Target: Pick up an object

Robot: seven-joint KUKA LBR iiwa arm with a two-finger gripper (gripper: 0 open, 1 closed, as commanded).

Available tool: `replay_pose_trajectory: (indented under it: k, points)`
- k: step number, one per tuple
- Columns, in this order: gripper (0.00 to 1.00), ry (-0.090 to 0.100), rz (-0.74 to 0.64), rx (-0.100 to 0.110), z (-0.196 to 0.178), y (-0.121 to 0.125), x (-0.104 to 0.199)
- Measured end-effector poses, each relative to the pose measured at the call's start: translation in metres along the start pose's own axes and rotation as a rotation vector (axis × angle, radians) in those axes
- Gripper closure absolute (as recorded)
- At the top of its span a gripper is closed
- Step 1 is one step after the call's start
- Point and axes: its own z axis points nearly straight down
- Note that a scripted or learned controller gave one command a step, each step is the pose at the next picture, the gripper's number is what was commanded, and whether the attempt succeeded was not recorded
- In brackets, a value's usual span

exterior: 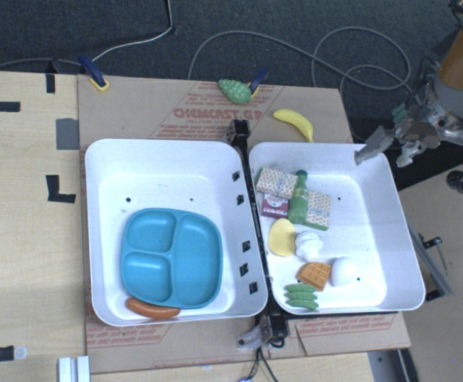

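The green bottle (pixel 299 198) lies in the right bin (pixel 375 173) atop the patterned boxes (pixel 277 183), its long axis running roughly up-down in the view. The tool (pixel 389 143) hovers over that bin's far right corner, carrying nothing, so the bottle sits to its left and nearer the camera; whether it is wide or narrow I cannot tell

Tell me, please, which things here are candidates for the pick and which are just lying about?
For the job:
claw
green bottle
waffle
white egg
yellow piece
green beans
hot dog

Lying about:
banana
blue divided plate
blue clamp
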Motion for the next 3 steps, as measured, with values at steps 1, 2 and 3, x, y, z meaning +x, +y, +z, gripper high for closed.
replay_pose_trajectory:
  k: [1, 2, 3]
  points:
    - [0.0, 0.003, -0.001, 0.004, 0.119, -0.068, 0.065]
    - [0.0, 0.002, 0.0, -0.001, 0.184, -0.126, 0.083]
    - [1.0, -0.001, 0.002, -0.005, 0.173, -0.125, 0.082]
